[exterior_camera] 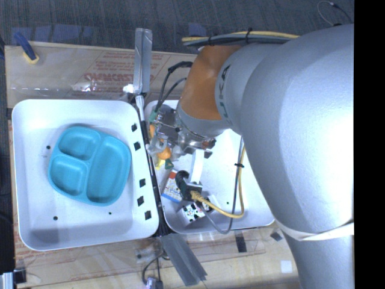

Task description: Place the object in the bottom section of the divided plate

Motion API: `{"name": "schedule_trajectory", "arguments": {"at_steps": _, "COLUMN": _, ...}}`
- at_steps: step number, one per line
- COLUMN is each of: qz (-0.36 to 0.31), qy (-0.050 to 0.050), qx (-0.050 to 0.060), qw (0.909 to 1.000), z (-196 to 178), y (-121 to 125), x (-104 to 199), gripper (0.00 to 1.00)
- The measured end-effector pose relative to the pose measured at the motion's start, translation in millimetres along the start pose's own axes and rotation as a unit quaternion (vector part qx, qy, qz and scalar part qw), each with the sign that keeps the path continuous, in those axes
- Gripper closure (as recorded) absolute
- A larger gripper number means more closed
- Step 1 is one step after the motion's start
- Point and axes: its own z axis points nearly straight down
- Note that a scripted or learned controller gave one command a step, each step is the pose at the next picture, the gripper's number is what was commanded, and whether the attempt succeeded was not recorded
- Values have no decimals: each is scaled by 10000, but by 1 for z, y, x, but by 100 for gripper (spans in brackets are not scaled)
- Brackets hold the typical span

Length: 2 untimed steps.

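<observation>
Divided plate (90, 172): blue, with three sections, lying flat in the left white bin (30, 221) at the centre left of the frame. Two smaller sections sit on its left side and one larger section on its right. It is well apart from the gripper.

Gripper (158, 138): positioned at the left edge of the right white bin (255, 218), just beside the wall that separates the two bins, near the middle of the frame. The grey arm (289, 119) and its orange band (201, 89) cover most of the right bin from above. How wide the gripper stands cannot be told, nor whether it holds anything.

Right bin contents, all along its left side:
- A small orange and yellow item (162, 156), directly below the gripper and close to it. Contact cannot be confirmed.
- A blue and white packet (172, 192), lower in the frame.
- A small black and white block (191, 212), near the bin's lower edge, just beside the packet.
</observation>
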Motion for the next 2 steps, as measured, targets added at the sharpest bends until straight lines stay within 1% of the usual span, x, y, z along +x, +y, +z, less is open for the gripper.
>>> {"name": "schedule_trajectory", "arguments": {"at_steps": 1, "qz": -145, "qy": -5, "qx": -4, "qw": 9999, "z": -33, "y": -15, "x": 84, "gripper": 100}}
{"name": "schedule_trajectory", "arguments": {"at_steps": 2, "qz": 372, "qy": -10, "qx": -7, "qw": 9993, "z": -80, "y": 9, "x": 69, "gripper": 100}}
